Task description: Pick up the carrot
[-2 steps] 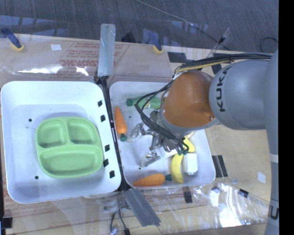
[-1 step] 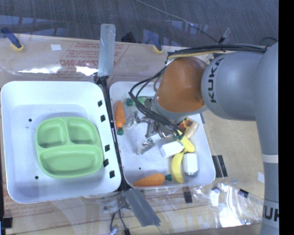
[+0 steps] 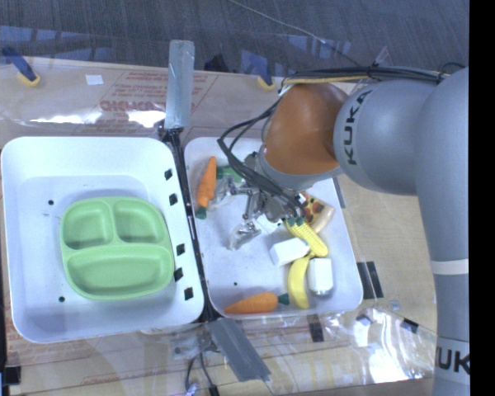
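Carrots number two in the right bin [image 3: 346, 291]: one carrot [image 3: 206, 182] lies near the bin's upper left corner, its green top pointing down along the left wall, and a second carrot [image 3: 252, 304] rests flat against the lower edge, stem to the right. The gripper [image 3: 249, 219] hangs over the middle of that bin, just right of the upper carrot and apart from it; its metal fingers look parted with nothing between them, though glare makes the exact opening hard to judge. A corn cob [image 3: 308, 237], a banana [image 3: 297, 283] and a white block [image 3: 288, 249] crowd the bin's right side. The left bin [image 3: 16, 221] carries a green divided plate [image 3: 115, 247]. This reads as the approach step, before any grasp. Next, the arm likely needs to shift toward frame left, line the fingers across the upper carrot's body, descend, and close.
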`<state>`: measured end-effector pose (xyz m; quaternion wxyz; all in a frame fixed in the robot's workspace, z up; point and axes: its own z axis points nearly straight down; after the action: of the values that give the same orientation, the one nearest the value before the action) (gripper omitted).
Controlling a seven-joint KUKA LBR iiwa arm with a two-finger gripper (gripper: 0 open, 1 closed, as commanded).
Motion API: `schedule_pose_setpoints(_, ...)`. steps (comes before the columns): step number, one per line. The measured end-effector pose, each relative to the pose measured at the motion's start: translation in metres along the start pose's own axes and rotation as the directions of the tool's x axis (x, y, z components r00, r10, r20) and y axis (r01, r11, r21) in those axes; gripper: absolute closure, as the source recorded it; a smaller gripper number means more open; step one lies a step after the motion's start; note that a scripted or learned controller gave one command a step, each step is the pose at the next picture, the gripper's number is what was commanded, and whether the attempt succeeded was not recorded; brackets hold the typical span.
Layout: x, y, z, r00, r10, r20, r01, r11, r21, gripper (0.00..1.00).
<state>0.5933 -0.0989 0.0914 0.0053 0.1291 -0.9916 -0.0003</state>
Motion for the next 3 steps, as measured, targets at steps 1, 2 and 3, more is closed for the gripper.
schedule_pose_setpoints(1,-0.052,-0.009,-0.001,0.998,0.067,0.006,-0.067,0.998,0.002,0.0)
schedule_pose_setpoints(2,-0.054,-0.009,-0.013,0.998,0.066,0.013,-0.066,0.998,0.003,1.0)
schedule_pose_setpoints(3,-0.019,0.053,-0.105,0.911,0.413,0.017,-0.413,0.911,-0.004,1.0)
